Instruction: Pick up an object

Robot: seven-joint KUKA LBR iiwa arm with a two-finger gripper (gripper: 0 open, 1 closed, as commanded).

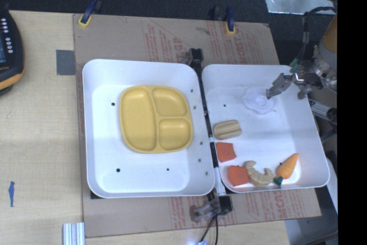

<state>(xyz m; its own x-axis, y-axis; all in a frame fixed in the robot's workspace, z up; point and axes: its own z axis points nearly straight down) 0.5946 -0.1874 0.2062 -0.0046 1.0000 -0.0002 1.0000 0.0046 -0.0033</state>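
My gripper (289, 89) hangs over the far right part of the right bin (298, 123), open, with nothing between its fingers. One finger (277, 86) points down-left at a clear plastic piece (256, 102) lying just beside it. Nearer the front lie a tan bread roll (226, 129), a red-orange block (226, 151), a second red block (238, 175), a beige curved piece (259, 174) and an orange carrot (288, 164).
The left bin (97, 140) holds a yellow divided plate (156, 118). A black clip (196, 56) sits at the bins' far junction and another clip (209, 209) at the near one. A dark device (8, 51) lies at the bench's left edge.
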